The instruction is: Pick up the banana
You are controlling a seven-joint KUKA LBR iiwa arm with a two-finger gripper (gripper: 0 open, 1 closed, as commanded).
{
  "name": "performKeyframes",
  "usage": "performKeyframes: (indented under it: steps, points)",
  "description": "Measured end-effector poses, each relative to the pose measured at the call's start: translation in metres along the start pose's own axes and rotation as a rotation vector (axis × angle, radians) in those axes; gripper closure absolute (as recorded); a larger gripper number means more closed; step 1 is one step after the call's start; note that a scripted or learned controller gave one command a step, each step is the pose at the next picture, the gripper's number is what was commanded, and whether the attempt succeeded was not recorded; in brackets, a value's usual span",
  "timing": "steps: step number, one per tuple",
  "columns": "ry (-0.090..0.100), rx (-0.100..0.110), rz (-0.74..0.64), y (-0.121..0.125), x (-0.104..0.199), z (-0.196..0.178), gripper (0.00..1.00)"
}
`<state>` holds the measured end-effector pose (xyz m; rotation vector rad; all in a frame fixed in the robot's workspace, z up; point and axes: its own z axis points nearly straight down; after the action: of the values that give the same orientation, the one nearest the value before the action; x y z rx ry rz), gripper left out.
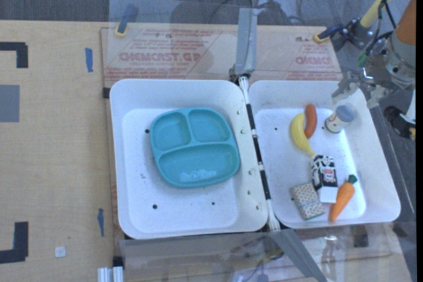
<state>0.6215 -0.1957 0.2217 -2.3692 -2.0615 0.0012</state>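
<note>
The banana (302, 134) lies in the right bin (386, 172), touching a hot dog (310, 120). The hand (355, 88) hovers beyond it over the bin's far rim, partly cut off; whether its grip is spread I cannot tell.

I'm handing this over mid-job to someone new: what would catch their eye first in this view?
First, the big teal divided plate lying alone in the left bin. Next, the cluster in the right bin: the yellow banana beside a small orange sausage-like piece, with a carrot nearer the front. The end effector hangs over the right bin's far right corner, apart from the banana.
</note>
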Motion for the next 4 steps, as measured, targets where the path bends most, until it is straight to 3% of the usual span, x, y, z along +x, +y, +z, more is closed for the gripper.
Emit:
performKeyframes:
  steps: [1, 2, 3, 4]
  points:
    - [0.0, -0.001, 0.027, -0.035, 0.05, 0.11, 0.0]
    - [-0.001, -0.005, 0.031, 0.029, 0.102, 0.135, 0.0]
    - [0.0, -0.001, -0.109, -0.038, 0.074, 0.131, 0.0]
    - [0.0, -0.004, -0.101, -0.038, 0.07, 0.12, 1.0]
